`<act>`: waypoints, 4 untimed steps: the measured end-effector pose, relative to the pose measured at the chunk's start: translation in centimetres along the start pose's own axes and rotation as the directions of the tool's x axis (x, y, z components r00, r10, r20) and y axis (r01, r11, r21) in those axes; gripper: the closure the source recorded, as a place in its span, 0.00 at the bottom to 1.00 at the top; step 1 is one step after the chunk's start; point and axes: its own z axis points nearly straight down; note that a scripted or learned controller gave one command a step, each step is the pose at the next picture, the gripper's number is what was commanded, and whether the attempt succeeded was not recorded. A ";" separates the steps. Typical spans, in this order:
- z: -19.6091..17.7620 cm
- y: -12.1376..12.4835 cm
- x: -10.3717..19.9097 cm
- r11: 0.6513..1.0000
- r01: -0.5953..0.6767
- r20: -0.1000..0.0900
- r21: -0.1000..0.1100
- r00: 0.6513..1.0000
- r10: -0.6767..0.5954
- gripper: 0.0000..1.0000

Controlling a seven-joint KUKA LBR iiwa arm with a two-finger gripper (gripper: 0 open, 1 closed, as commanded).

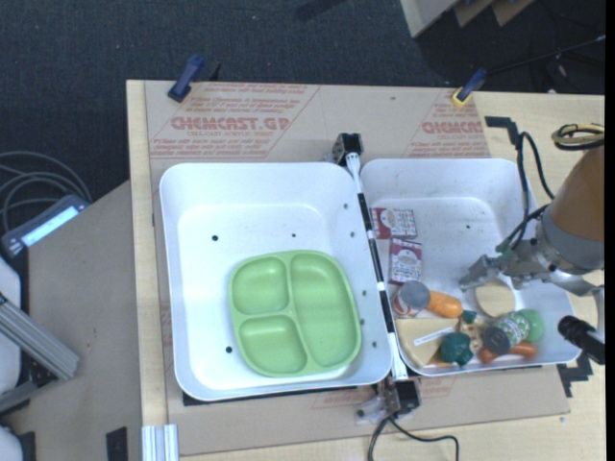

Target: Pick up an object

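Toys sit heaped in the near right corner of the right bin (pixel 432 176): an orange carrot (pixel 444 305), smooth and tapered, a small grey can (pixel 411 297) with a red band touching its left end, a green bottle (pixel 511 329) lying on its side, a dark green lump (pixel 455 351) and a pale flat disc (pixel 495 300). Two red-and-white cards (pixel 400 241) lie flat just far of the can. Left bin (pixel 192 200) holds a light green plastic tray (pixel 293 312) with three compartments and rounded corners. Both bins are glossy white plastic on a tabletop (pixel 231 123) covered in printed brown cardboard. The claw (pixel 492 269) hangs low over the right bin, just far of the disc; its opening cannot be told, nothing seen in it. The arm (pixel 575 221) crowds the bin's right side.
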 end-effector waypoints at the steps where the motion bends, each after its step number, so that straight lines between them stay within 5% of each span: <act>1: -14.7 2.4 -3.1 1.000 0.000 0.004 -0.006 1.000 0.000 0.00; 2: -13.7 15.8 0.1 1.000 0.002 0.002 -0.003 1.000 -0.002 0.00; 3: -23.8 15.8 -2.9 1.000 0.000 0.004 -0.006 1.000 0.000 0.00; 4: -14.9 15.8 8.6 1.000 0.002 0.000 -0.001 1.000 -0.002 0.00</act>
